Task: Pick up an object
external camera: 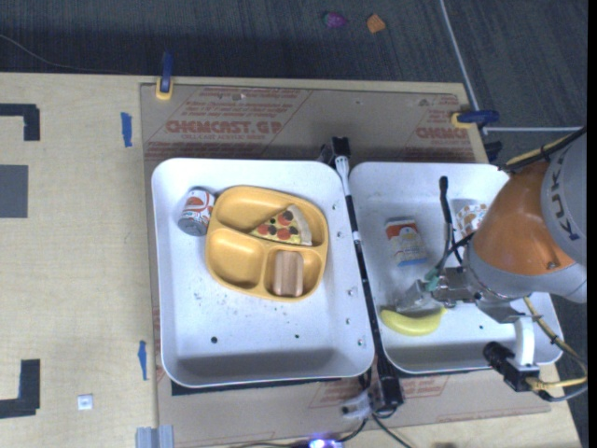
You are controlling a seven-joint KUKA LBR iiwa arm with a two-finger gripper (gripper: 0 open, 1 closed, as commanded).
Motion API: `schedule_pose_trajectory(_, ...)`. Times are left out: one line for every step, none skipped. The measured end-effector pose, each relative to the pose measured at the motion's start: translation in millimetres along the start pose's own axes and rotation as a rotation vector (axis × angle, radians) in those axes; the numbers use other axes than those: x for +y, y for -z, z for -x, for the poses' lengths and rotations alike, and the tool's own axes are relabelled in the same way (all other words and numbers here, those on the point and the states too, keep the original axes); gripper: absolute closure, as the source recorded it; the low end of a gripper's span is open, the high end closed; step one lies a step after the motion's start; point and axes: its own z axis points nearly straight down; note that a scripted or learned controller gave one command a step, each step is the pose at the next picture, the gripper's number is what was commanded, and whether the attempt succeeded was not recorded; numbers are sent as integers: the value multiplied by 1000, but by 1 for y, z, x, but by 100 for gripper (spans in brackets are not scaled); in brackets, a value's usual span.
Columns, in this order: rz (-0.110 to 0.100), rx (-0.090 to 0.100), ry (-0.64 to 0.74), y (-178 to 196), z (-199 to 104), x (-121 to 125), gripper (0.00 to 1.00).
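— What sat closest to the lens on your side?

— My own arm (534, 236), grey with its orange band, reaching in from the right over the right bin (466, 357). It was the biggest thing there. Below it my gripper (422, 295) hung low in that bin, just above the banana (412, 321).

— Open or closed?

— I could not tell; the wrist hid too much.

— And the rest, by size?

— The left bin (187, 343) held a yellow divided tray (266, 241), with a pizza slice (284, 224) in its upper right compartment and a sausage-like piece (286, 273) in the lower right one. A crushed can (195, 211) lay touching the tray's upper left edge.

— In your bin?

— The banana lay near the front wall, by the gripper. A small white carton (405, 241) with red print lay farther back, well apart from the banana. Another printed packet (469, 216) peeked out beside my arm.
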Motion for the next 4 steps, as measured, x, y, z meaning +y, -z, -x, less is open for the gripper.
schedule_pose_trajectory(0, 1, 1, 0, 0, 0, 0)
schedule_pose_trajectory(0, 2, 2, 0, 1, 0, 0)
schedule_pose_trajectory(0, 1, 1, 0, 0, 0, 0)
schedule_pose_trajectory(0, 0, 1, 0, 0, 0, 0)
